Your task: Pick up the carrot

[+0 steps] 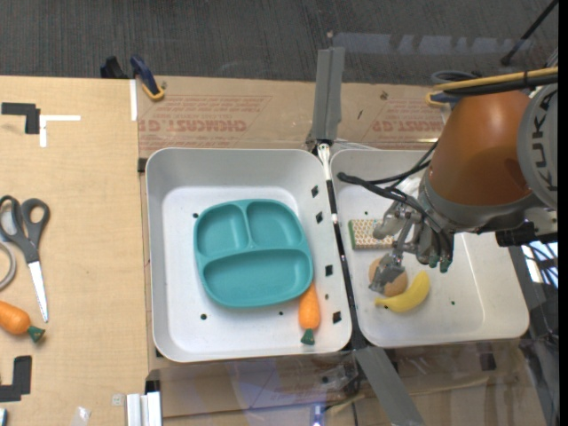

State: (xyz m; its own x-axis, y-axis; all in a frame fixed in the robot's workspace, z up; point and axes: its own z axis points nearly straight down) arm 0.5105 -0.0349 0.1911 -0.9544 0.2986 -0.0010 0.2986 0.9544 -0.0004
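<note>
I have the gripper [399, 269] low in the right bin [497, 322], and from this slanted overhead angle I cannot tell whether it is spread or pinched; the wrist hardware and cables blur together there. Just under it sits a small round brownish thing [388, 276], with a banana [406, 295] touching or nearly touching that, and a speckled sponge-like block [364, 232] a little up and to the view's left of the tool. None of that is what I'm after. The carrot [309, 309] lies well off to the view's left of the jaws and slightly nearer the front edge, across the divider in the left bin [169, 264], tucked against the lower right corner of the teal divided plate [255, 253]. Its long axis runs roughly front to back in the view, orange body up, green stub pointing toward the front wall. My read is that the arm must cross over the wall between bins and line the fingers across that axis. A second carrot [15, 319] rests out on the bench beside scissors [27, 247], far beyond reach of this plan.
</note>
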